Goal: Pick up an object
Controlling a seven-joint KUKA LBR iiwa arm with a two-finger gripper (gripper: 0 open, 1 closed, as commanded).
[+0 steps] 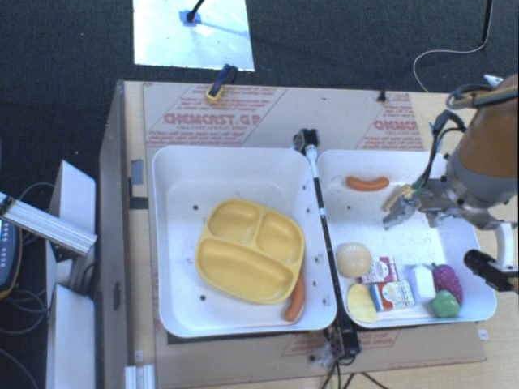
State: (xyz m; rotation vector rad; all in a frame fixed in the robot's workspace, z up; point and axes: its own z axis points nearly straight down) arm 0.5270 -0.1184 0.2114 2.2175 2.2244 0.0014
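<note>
My gripper (396, 211) hangs over the upper middle of the right bin (357, 164), above bare floor. An orange sausage (367, 183) lies just up and left of it, apart from it. Below it, along the bin's front, lie a pale round bun (353, 259), a yellow disc (358, 304), a red and white carton (388, 286), a small white block (422, 281), purple grapes (447, 279) and a green pepper (444, 304). Nothing shows held in the gripper.
The left bin (174, 217) holds a yellow divided tray (250, 250) with a second orange sausage (296, 300) against its front right corner. A raised divider (322, 217) separates the two bins. My arm (486, 148) comes in over the right bin's right side.
</note>
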